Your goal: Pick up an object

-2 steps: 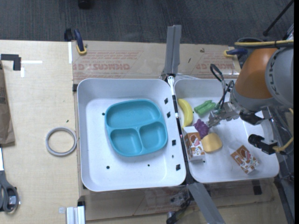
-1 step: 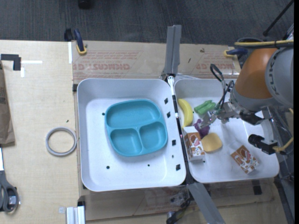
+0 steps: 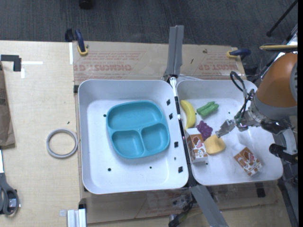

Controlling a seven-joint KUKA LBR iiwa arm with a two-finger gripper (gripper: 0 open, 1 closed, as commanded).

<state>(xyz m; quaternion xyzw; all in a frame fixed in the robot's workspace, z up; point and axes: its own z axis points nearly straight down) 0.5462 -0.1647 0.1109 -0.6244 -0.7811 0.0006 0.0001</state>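
Arm: grey, with an orange band (image 3: pixel 283 79), reaching in from the right over the right bin (image 3: pixel 265 171).
Gripper (image 3: pixel 224 128): low inside the right bin, pointing left, its tip just right of the purple grapes and just above the yellow piece; nothing is seen between its fingers, and how wide they stand cannot be told at this size.
Right bin contents: a banana (image 3: pixel 189 113) along the left wall; a green vegetable (image 3: pixel 208 109) just to its right; purple grapes (image 3: pixel 204 128) below these; a yellow piece (image 3: pixel 214 145) beside the grapes; a small printed box (image 3: pixel 196 148) against the left wall, touching the yellow piece; a brown printed packet (image 3: pixel 247 161) lying apart toward the lower right.
Left bin (image 3: pixel 92 160): holds a blue divided tray (image 3: pixel 138 129) with three compartments, set near the middle.
Worktop (image 3: pixel 35 108): a grey ring (image 3: pixel 62 143) lies left of the bins; scissors (image 3: pixel 8 197) sit at the lower left edge.
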